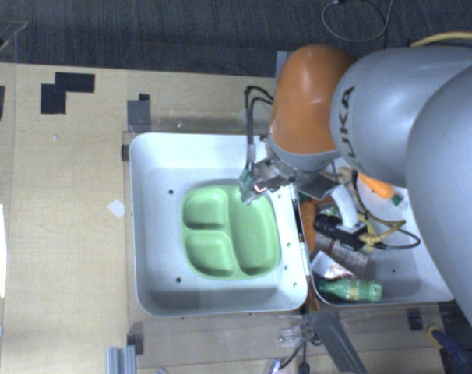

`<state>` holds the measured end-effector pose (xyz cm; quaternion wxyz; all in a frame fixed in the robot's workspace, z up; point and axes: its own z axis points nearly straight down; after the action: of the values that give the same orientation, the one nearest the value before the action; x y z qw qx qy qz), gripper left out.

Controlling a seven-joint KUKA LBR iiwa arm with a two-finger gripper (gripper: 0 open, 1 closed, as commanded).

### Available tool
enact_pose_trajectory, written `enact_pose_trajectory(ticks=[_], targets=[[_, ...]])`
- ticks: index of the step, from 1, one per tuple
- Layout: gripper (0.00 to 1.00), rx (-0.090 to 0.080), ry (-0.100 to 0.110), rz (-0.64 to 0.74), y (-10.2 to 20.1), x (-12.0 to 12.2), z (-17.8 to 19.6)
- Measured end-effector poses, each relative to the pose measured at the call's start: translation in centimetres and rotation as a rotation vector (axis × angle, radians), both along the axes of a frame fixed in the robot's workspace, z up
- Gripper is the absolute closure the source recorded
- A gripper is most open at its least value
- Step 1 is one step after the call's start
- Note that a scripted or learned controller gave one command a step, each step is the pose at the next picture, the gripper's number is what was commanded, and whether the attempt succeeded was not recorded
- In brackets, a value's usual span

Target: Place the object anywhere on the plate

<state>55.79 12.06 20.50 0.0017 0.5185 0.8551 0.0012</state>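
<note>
The arm (392, 123) hides much of the right bin (407, 287); its hand (251, 184), perhaps closed, I cannot tell.

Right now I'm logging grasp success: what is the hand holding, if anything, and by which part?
Cannot be told. The hand hangs over the green plate's upper right corner, too small and blurred to show anything in it.

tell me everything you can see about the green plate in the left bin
The green plate is a pale green, smooth, plastic-looking tray with rounded corners and three compartments: two smaller ones stacked on its left side and one long one on its right. It lies flat on the floor of the left white bin, toward the bin's right wall. The gripper is over its upper right corner; whether they touch cannot be told. No object is visible in its compartments.
</note>
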Motion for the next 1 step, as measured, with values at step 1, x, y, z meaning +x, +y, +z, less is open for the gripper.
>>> enact_pose_trajectory(ticks=[1], targets=[[1.00,0.000,0.002,-0.113,-6.84,-3.73,-0.92]])
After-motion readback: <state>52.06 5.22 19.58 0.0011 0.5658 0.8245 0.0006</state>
